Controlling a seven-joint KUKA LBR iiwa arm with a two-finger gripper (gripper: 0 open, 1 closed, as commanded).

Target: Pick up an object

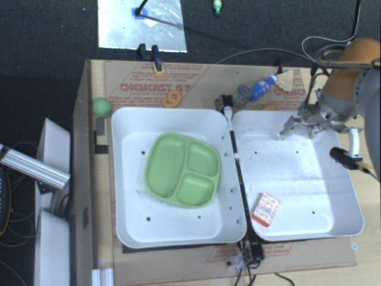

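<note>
A small orange-and-white packet [265,209] lies flat in the right bin [309,177], near its front left corner. A green divided plate [181,170] rests in the middle of the left bin [131,159]. My gripper [299,128] hangs over the back of the right bin, far from the packet, and is open with nothing between its fingers.
Behind the bins on the bench lie a blue bottle [260,89], an orange ring [172,98] and a blue clamp [156,58]. A green ball [102,106] sits at the left bin's back corner. A foil sheet [141,16] lies on the floor beyond.
</note>
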